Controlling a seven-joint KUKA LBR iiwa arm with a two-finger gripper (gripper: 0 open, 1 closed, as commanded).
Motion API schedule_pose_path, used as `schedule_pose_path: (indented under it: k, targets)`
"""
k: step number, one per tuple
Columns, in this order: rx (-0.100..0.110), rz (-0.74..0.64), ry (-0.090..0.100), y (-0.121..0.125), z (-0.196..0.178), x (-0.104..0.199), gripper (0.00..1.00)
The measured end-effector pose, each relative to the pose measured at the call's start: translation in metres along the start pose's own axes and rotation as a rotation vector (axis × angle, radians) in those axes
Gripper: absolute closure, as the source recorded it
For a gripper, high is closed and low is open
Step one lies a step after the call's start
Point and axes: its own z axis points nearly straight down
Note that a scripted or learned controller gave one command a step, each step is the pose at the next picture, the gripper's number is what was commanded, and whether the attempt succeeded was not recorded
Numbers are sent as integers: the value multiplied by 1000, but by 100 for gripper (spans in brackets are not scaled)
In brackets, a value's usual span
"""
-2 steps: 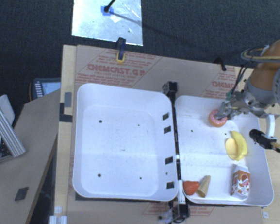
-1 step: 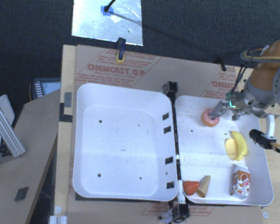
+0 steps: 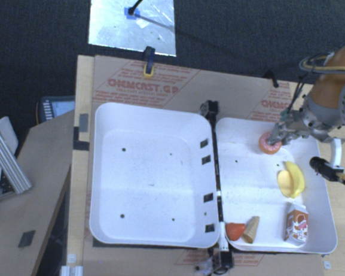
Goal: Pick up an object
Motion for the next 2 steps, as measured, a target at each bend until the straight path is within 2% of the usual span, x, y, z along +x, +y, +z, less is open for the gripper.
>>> schedule_pose_path:
  k: [1, 2]
  targets:
    - [1, -2, 0, 0, 1, 0, 0]
    - [-3, -5, -1, 1, -11, 0, 100]
